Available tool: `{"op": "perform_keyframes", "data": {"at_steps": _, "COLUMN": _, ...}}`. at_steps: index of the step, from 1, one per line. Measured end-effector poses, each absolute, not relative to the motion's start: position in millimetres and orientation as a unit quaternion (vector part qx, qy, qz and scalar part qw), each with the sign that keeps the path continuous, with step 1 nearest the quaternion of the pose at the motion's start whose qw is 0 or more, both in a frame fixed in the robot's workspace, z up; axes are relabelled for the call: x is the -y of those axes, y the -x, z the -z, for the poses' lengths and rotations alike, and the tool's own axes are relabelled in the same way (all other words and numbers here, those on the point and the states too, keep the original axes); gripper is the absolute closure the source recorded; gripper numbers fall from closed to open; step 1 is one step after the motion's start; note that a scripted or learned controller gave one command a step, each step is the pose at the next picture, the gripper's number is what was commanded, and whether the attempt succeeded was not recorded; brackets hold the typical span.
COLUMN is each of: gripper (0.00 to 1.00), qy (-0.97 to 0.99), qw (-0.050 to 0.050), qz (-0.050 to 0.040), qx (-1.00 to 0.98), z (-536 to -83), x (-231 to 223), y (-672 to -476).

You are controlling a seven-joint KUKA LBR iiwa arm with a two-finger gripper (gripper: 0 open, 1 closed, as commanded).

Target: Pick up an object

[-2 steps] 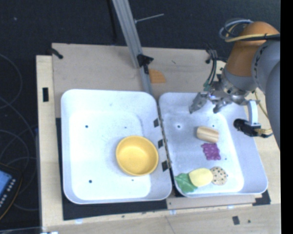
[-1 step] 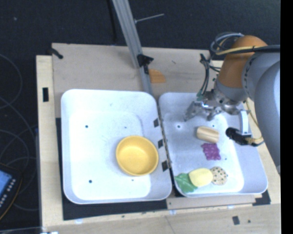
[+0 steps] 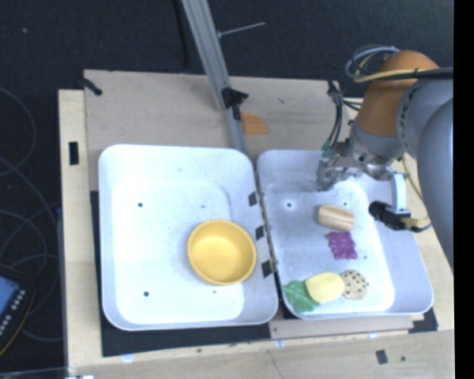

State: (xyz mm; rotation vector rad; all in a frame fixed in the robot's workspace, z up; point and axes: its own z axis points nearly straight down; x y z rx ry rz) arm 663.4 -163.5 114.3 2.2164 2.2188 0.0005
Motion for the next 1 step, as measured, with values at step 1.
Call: {"op": "perform_keyframes", "data": {"at_steps": 1, "gripper": 1.00, "qy": -0.707, "qw": 0.003, "qz": -0.0020, "qx": -0.707, "z": -175.5, "x": 172.2, "y": -663.8}}
